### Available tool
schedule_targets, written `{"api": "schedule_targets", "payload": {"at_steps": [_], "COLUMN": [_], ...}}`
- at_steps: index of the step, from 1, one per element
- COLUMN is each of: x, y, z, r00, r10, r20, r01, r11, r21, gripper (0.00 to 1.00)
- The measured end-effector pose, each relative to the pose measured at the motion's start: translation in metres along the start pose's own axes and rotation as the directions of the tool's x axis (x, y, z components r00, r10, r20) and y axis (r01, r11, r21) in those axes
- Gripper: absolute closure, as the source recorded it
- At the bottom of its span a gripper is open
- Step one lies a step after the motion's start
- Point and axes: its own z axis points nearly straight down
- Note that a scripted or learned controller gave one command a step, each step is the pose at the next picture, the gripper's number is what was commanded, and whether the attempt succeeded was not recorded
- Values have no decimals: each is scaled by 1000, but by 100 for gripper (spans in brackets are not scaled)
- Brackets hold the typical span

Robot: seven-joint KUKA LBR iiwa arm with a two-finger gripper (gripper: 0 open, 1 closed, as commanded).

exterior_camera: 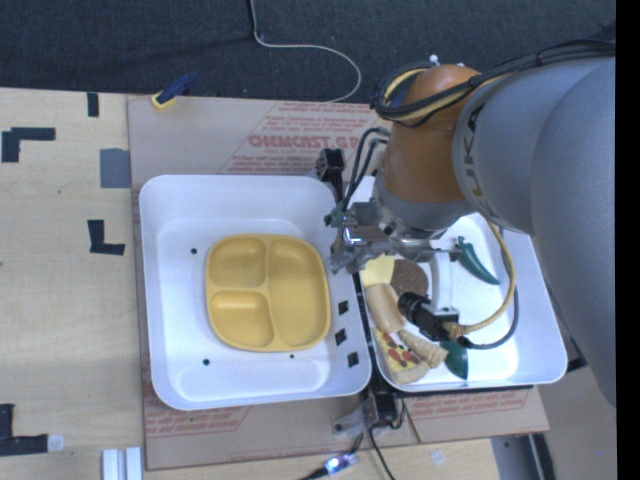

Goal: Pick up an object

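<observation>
My gripper (398, 264) hangs below the orange wrist band, low over the left part of the right bin (540, 353). Right beneath it lie a pale yellow block (378, 269) and a dark brown round piece (410, 279). Just nearer the front edge, tan bread-like pieces (400, 346) are piled up, one with red and yellow marks. A green piece (480, 263) lies to the right of the wrist and another green piece (456, 359) at the bin's front. The arm's bulk hides the back of this bin.
The left bin (165, 268) holds a yellow divided plate (268, 292) in its middle. A raised white wall with black clips (348, 333) separates the two bins. Cables loop around the wrist. Cardboard lies under the bins, and a small blue and yellow item (174, 90) rests at the back left.
</observation>
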Motion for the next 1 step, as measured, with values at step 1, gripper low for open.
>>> {"api": "schedule_targets", "payload": {"at_steps": [1], "x": [12], "y": [8], "z": [-7], "r00": [1000], "r10": [-1], "r20": [-1], "r01": [1], "r11": [1000], "r21": [-1], "gripper": [100]}}
